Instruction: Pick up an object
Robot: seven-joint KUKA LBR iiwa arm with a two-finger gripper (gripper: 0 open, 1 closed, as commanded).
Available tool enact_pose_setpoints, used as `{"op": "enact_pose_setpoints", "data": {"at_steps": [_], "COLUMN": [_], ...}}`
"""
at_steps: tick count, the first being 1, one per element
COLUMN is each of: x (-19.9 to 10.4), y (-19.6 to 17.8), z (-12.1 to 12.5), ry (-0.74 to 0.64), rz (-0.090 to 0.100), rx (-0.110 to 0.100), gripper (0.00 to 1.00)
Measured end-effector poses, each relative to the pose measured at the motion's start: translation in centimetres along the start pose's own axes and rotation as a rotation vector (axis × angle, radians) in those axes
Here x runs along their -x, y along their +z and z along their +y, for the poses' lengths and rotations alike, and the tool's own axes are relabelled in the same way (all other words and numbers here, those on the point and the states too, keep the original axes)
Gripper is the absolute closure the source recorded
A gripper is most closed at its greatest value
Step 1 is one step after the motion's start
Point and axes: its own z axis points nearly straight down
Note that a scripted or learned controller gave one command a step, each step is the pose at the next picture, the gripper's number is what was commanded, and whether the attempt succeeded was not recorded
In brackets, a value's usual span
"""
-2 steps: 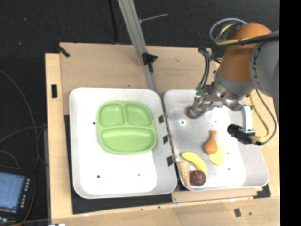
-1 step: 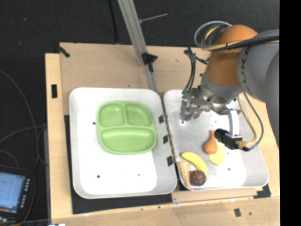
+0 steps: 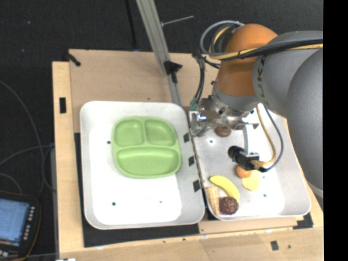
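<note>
Dark brown round toy [image 3: 229, 205] at right bin's [image 3: 274, 203] lower edge, yellow banana [image 3: 225, 186] just above, orange piece [image 3: 244, 172] beside. Gripper [image 3: 217, 125] upper centre; open or closed, cannot tell. Green divided plate [image 3: 147, 147] in left bin [image 3: 136, 208].

A green divided plate [image 3: 147, 148] is lying in the left bin [image 3: 98, 200]. The arm [image 3: 244, 64] is reaching over the right bin [image 3: 291, 200], its gripper [image 3: 217, 125] hanging near that bin's far left corner. A banana [image 3: 225, 186], a dark round thing [image 3: 229, 205], perhaps a fruit, a yellow piece [image 3: 251, 182] and an orange piece [image 3: 243, 172] are sitting near the front.
</note>
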Motion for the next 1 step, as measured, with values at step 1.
{"op": "enact_pose_setpoints", "data": {"at_steps": [1], "x": [-6.07], "y": [-0.07], "z": [-0.68], "ry": [-0.001], "rz": [0.001], "rx": [-0.001], "gripper": [1.00]}}
